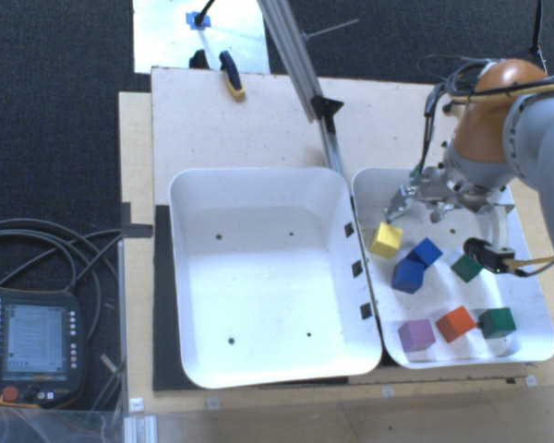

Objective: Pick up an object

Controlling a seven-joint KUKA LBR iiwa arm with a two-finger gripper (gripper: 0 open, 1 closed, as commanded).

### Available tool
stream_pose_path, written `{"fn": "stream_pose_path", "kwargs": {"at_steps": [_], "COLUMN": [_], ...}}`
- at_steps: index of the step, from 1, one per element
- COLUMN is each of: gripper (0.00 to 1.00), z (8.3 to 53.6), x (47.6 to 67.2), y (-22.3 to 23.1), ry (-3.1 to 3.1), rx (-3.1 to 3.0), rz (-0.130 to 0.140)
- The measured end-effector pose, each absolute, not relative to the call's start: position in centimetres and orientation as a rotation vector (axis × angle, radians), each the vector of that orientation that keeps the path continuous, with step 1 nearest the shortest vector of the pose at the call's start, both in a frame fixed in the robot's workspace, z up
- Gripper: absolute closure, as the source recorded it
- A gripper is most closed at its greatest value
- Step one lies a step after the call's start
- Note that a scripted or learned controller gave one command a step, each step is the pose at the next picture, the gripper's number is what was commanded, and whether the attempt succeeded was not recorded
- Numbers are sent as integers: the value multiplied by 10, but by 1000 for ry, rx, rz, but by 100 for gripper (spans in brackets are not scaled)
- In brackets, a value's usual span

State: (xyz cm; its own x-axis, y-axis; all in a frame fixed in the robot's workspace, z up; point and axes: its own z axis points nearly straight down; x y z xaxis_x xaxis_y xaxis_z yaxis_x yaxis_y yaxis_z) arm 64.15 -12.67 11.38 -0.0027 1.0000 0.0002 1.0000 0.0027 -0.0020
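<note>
grey arm with orange band reaching in from right; gripper (415, 206) lowered, fingers spread apart, holding nothing.

Robotics lab: teach pendant (32, 344), cables, bench-mounted bins.

Blocks (415, 270) in right bin (535, 340) (left bin (258, 275) beside, touching).

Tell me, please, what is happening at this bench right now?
The robot arm's gripper hangs over the far end of the right bin, just beyond the yellow block, with nothing between its fingers. Blue, green, orange and purple blocks lie loose in that bin. The left bin sits beside it.
</note>
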Motion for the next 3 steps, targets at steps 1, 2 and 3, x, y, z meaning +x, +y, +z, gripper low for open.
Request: {"fn": "stream_pose_path", "kwargs": {"at_steps": [1,2,3], "gripper": [100,100,100], "z": [129,193,252], "x": [644,651,644], "y": [-128,-132,-138], "ry": [-2230,-2231,-2230], "rx": [-2220,-2223,-2225], "rz": [-5,-8,-7]}}
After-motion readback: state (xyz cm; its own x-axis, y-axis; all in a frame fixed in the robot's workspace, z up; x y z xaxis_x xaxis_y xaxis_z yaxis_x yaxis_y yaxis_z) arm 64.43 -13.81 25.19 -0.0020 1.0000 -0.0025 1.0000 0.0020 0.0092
